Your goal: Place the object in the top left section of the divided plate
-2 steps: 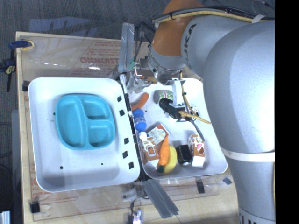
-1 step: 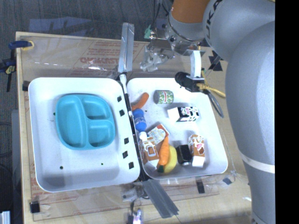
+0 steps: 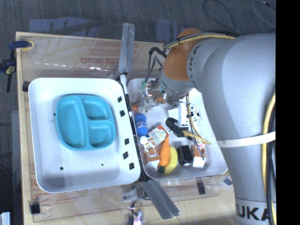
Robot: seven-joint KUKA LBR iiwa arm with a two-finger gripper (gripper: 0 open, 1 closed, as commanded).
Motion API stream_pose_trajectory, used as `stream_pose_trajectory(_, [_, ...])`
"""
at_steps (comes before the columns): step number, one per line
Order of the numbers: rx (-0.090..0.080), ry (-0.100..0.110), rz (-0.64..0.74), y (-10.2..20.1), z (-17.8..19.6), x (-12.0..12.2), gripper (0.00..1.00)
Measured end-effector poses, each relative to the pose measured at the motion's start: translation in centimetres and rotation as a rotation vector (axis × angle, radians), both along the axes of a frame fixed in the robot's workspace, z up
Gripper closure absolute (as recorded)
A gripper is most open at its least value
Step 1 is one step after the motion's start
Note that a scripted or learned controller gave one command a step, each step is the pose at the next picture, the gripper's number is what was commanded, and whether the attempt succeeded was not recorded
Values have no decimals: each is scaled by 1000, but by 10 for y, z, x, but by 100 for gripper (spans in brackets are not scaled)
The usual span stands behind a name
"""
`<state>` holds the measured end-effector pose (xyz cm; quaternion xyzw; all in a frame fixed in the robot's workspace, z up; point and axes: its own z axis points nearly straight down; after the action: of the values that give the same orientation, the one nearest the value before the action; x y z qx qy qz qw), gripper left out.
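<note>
Plainly, the divided plate [image 3: 86, 122] is light blue with one tall compartment and two smaller ones, lying flat in the middle of the left bin [image 3: 47, 172], with bare white floor on all sides. The gripper [image 3: 151, 93] hangs over the far left corner of the right bin [image 3: 213, 165]; whether it is open or grasping anything cannot be told. A carrot [image 3: 164, 152], banana [image 3: 172, 160] and blue bottle [image 3: 139, 123] crowd that bin's left and near edges.
</note>
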<state>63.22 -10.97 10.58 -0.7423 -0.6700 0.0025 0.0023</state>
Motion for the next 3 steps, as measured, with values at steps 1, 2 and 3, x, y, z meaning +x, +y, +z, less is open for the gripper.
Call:
stream_pose_trajectory(1, [0,-4,80,-4,70,17,100])
stream_pose_trajectory(2, [-1,-18,-2,7,-6,18,100])
stream_pose_trajectory(3, [0,-6,128,27,154,25,100])
